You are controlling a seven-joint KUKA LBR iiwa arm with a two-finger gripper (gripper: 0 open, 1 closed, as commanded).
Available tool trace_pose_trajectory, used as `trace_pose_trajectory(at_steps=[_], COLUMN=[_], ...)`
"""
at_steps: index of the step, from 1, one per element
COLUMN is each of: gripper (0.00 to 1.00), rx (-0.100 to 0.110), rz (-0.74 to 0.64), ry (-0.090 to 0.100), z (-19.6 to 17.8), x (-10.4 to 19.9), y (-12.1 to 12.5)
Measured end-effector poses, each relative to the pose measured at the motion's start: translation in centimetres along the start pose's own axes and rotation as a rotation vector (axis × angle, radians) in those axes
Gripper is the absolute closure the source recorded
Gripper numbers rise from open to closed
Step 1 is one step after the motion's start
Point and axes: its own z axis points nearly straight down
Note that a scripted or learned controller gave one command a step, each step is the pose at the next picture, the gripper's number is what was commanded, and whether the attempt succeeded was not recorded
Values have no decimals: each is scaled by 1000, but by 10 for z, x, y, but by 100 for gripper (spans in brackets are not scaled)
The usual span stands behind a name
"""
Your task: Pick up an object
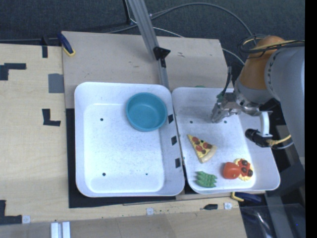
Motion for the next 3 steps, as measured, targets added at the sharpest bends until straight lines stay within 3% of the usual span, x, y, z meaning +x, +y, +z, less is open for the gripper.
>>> trace_pose_trajectory(at_steps=[3], gripper=[100], rx=[-3], rz=[1], ry=[1], z=[-134], x=[14], y=[-6])
